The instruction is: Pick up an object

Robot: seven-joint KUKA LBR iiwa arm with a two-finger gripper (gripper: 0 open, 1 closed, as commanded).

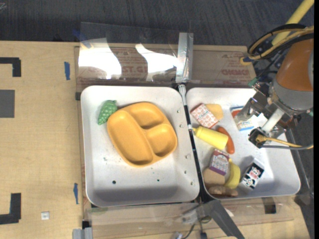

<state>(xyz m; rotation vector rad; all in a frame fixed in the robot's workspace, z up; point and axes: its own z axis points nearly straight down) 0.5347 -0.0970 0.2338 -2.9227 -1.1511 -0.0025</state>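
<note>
My gripper (252,124) hangs over the far right part of the right bin (289,183), below the arm's orange band. A small white and blue item (243,123) lies right under it; whether it is touched I cannot tell. To the left in the same bin lie a red and white carton (204,115), a yellow bottle (211,136) and a red-orange piece (228,140). Toward the front are a purple packet (220,161), a banana (233,176) and a black and white carton (252,176).
The left bin (94,178) holds a yellow-orange divided plate (142,132) and a green bunch of grapes (105,111). A ridge (189,133) separates the two bins. A clear panel with a tape strip (183,59) stands behind them. Yellow and black cables (271,39) loop above the arm.
</note>
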